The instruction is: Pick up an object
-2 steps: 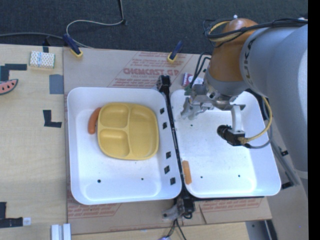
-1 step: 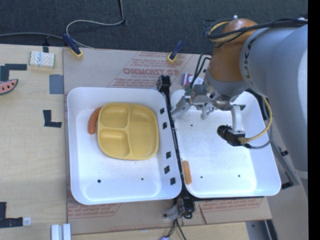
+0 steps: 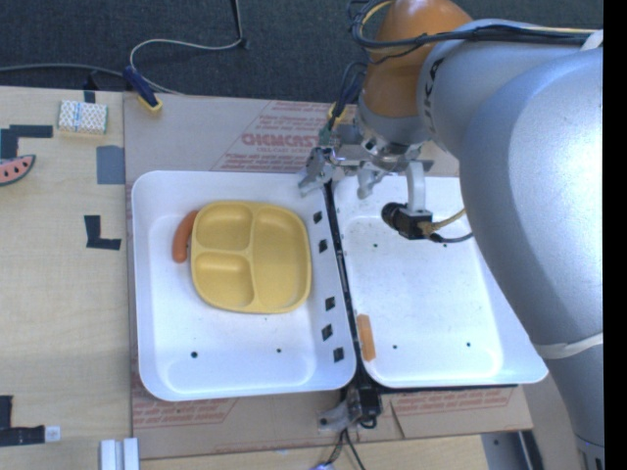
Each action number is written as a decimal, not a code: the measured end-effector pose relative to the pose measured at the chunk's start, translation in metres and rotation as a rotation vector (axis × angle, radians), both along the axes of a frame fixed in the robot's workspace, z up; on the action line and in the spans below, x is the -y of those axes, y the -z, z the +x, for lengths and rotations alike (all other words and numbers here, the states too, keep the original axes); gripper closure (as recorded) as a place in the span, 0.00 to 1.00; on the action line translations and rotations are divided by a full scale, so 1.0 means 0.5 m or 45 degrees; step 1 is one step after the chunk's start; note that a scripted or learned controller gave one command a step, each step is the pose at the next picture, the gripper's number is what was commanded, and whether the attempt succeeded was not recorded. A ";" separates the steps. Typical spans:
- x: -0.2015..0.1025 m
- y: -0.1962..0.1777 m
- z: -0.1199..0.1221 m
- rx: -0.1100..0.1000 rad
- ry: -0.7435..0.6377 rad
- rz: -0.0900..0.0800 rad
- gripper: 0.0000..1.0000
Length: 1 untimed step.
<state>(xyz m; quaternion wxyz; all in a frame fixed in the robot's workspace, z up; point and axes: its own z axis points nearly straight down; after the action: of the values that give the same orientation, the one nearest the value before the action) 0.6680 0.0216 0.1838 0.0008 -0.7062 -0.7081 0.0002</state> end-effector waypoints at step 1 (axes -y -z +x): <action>0.001 -0.019 0.000 -0.001 -0.001 -0.004 1.00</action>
<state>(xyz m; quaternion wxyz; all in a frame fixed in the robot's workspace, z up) 0.6680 0.0211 0.1935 0.0000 -0.7059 -0.7083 0.0016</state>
